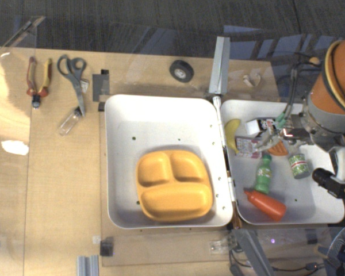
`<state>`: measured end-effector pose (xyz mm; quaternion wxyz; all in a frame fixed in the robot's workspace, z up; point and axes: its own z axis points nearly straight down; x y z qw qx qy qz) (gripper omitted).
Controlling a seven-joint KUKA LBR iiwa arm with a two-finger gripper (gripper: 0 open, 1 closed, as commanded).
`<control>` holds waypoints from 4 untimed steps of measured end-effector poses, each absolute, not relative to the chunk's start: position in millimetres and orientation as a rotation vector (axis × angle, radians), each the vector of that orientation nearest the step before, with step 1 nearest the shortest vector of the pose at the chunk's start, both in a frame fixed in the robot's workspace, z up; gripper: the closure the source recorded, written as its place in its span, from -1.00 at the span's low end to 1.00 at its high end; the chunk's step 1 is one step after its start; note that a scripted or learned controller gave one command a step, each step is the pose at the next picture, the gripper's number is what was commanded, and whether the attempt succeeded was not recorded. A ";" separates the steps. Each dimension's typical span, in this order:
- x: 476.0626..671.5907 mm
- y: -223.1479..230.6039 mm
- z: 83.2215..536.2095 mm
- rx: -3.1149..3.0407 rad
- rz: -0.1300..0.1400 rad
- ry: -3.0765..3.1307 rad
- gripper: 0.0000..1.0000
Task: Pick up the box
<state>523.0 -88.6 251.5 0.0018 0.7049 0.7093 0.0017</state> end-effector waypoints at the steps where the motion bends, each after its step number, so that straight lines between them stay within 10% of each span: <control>1: 578.4 -111.5 176.7 2.201 0.004 2.238 -1.00; 2: 615.2 -106.1 101.8 2.124 0.013 2.293 -1.00; 4: 618.2 -102.9 97.8 2.161 0.017 2.244 -1.00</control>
